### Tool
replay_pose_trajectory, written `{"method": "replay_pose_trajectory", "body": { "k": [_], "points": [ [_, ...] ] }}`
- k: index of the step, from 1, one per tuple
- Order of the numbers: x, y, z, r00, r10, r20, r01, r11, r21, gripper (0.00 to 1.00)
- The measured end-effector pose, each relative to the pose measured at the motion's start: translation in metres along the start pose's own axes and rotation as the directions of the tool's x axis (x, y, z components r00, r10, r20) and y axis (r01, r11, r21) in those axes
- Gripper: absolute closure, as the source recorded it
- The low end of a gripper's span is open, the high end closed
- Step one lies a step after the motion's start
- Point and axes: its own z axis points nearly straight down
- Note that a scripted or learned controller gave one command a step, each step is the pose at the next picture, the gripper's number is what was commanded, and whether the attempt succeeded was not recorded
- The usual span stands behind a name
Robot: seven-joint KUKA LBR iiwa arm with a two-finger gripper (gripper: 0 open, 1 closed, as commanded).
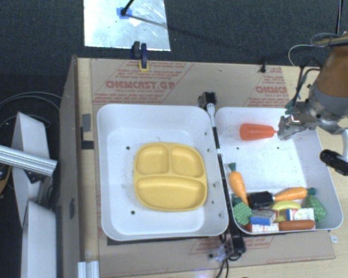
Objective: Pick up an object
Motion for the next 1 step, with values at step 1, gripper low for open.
{"method": "replay_pose_trajectory", "body": {
  "k": [1],
  "points": [
    [0.0007,-0.0004,0.0011,1.0,0.0,-0.001,0.0,1.0,0.002,0.0]
  ]
}}
